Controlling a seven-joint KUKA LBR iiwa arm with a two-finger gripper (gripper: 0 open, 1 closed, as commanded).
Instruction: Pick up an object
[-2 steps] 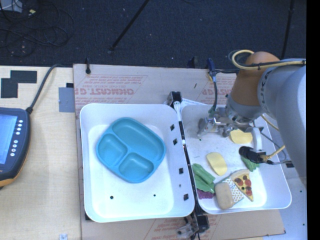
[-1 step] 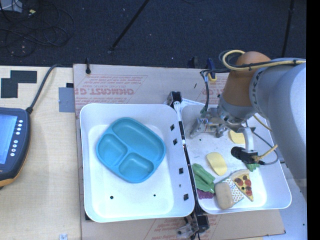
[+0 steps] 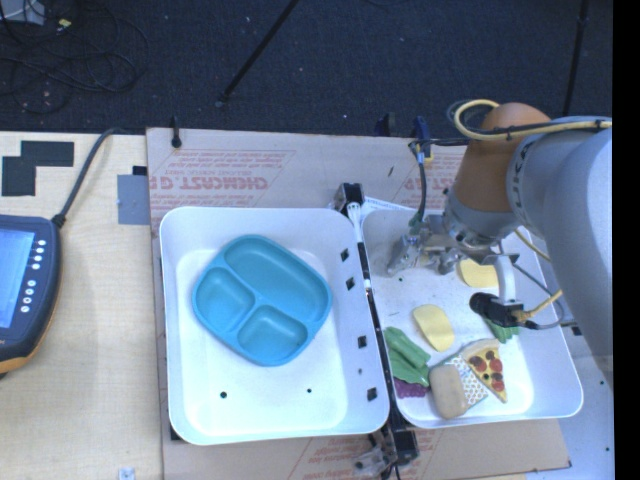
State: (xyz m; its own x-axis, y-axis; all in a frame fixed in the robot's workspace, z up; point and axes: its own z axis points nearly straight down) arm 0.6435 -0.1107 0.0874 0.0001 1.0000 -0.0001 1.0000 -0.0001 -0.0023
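Beige bread-shaped toy, pizza-slice toy: lying nearest. Claw, spread, being held over bare right white bin floor; nothing being grasped is risked.

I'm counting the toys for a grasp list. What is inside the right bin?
In the right bin: a yellow piece, green item, pizza slice, tan piece. The arm covers part of another yellow piece and the bin's far corner.

Left bin: holds blue divided plate
Counter: carries handheld screen pendant at left edge
Floor: dark carpet, cables
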